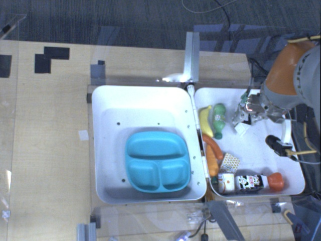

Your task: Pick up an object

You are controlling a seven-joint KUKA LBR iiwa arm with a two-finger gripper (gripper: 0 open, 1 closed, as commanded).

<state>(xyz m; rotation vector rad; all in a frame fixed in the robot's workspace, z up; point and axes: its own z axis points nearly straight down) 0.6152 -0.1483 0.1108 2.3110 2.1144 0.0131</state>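
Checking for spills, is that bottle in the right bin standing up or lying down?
Lying down. The bottle rests on its side along the right bin's near wall, orange cap pointing right.

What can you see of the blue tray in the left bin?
The blue tray is a light-blue, plastic-looking divided plate with rounded corners: one long compartment across the far side, two smaller ones nearer the camera. It lies flat, right side up, on the floor of the left bin, toward its near right corner. Its compartments hold nothing.

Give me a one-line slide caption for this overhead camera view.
Grey arm's pincer hovers in the right white bin near a yellow banana; a blue divided plastic tray lies in the left white bin.
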